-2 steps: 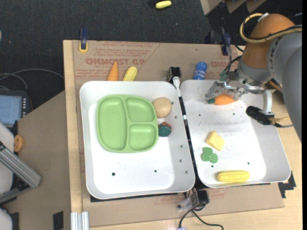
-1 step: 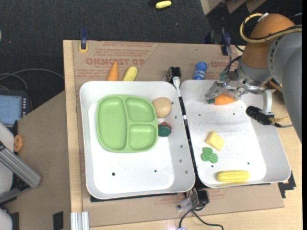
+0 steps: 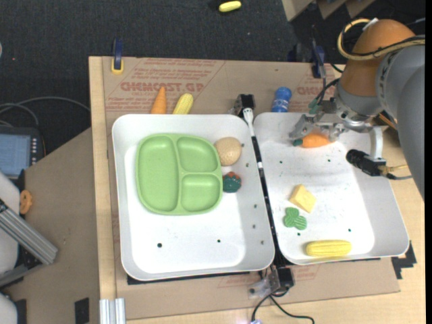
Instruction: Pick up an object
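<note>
My gripper (image 3: 316, 131) is low over the far left corner of the right bin (image 3: 378, 211). A small orange piece (image 3: 316, 141) lies directly under it, partly covered by the gripper body. Further forward in the same bin are a yellow wedge (image 3: 303, 198), a small green piece (image 3: 294, 219) and a yellow corn cob (image 3: 328, 248) near the front rim. The arm comes in from the upper right, its orange band (image 3: 371, 49) above the wrist.
The left bin (image 3: 196, 241) holds a green divided plate (image 3: 179, 174), a beige round piece (image 3: 228, 150) and a small green-and-red piece (image 3: 231, 182). Behind the bins lie a carrot (image 3: 158, 101), a yellow piece (image 3: 183, 103) and a blue bottle (image 3: 281, 100).
</note>
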Robot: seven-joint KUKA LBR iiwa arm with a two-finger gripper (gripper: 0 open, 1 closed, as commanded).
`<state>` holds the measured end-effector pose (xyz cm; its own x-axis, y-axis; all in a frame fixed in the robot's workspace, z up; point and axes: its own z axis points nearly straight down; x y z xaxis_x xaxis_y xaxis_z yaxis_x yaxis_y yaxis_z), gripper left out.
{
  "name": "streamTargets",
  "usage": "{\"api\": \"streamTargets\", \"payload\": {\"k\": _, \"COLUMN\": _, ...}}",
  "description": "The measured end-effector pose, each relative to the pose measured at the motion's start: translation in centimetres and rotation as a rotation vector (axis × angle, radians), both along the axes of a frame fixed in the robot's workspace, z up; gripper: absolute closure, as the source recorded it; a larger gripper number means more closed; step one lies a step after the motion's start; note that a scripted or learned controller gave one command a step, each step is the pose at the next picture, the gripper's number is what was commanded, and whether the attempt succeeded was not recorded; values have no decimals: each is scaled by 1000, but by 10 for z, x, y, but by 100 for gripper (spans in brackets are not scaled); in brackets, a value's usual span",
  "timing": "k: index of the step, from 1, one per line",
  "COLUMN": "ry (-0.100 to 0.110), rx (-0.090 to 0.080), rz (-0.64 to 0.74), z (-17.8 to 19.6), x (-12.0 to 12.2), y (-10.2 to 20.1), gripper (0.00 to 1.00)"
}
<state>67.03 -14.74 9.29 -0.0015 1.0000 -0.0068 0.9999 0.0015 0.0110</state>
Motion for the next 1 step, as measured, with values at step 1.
{"api": "streamTargets", "payload": {"k": 1, "ry": 0, "rx": 0, "rz": 0, "z": 0, "x": 0, "y": 0, "gripper": 0}}
